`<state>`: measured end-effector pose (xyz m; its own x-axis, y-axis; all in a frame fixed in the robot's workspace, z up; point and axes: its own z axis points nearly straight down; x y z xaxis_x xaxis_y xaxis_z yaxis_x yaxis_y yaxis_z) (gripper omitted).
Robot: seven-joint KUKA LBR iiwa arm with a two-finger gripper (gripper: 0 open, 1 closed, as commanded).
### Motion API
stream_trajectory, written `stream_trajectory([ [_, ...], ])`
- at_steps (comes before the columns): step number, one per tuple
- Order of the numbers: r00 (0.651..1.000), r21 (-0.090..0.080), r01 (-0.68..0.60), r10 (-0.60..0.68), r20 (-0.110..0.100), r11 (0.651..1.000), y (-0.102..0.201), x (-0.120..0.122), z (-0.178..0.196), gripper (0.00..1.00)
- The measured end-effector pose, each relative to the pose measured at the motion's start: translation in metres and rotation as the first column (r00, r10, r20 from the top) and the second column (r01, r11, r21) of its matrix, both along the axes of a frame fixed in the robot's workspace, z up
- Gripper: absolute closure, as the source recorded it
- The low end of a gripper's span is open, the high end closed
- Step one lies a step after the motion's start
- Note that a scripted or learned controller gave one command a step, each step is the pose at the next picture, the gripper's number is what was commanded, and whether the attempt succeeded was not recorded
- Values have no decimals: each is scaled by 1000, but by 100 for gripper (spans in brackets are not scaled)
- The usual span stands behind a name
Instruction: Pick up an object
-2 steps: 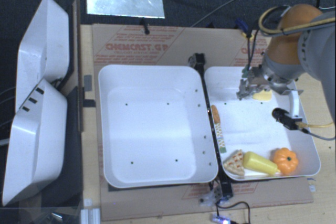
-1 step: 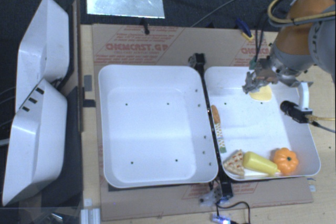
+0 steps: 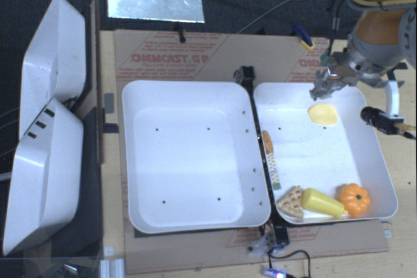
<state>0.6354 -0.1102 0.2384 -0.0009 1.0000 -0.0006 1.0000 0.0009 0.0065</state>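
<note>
2 shallow white bins sit side by side on the worktop (image 3: 195, 49). In the right bin (image 3: 381, 169), a pale yellow disc (image 3: 323, 114) lies near the far edge, just below the pincer (image 3: 324, 89). Along the near edge lie a tan wedge (image 3: 291, 202), a yellow cylinder (image 3: 322, 202) and an orange pumpkin (image 3: 354, 199), left to right.

Red print "CHEMCAST" reads on the brown protective sheet (image 3: 189, 52) covering the desk, above the left bin's far edge; the letters after it blur, possibly "GP". A second red print near the sheet's far right corner is partly hidden and unreadable. Faint red print along the near edge, illegible.
</note>
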Motion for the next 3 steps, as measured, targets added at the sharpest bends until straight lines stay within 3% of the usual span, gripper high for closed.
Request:
stream_trajectory([
  [1,1000,0,0,0,-3,1000,0,1,35,100],
  [3,1000,1,-3,3,-7,1000,88,-26,26,100],
])
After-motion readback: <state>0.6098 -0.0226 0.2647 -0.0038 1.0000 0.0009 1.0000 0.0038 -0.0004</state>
